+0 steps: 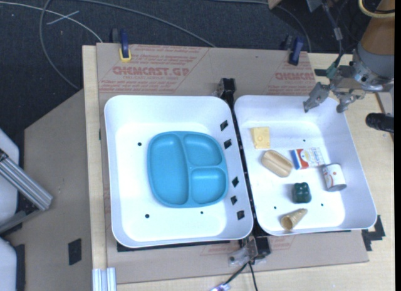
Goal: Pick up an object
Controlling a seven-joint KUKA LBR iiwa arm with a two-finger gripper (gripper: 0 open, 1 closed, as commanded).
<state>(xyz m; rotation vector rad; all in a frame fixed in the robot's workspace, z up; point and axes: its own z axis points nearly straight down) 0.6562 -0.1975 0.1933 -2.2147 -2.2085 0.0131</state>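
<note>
Object to pick: none taken yet, six small things lie in the right bin [351,158].
The hand [328,100] hangs open and empty over the bin's far right corner, so this reads as the approach step (no target obvious yet). Nearest choices are the yellow cracker [261,137], the tan bread roll [276,162] and the red-white-blue carton [307,157]; next comes a move inward and a descent over one. The blue divided plate [187,168] sits in the left bin.
</note>
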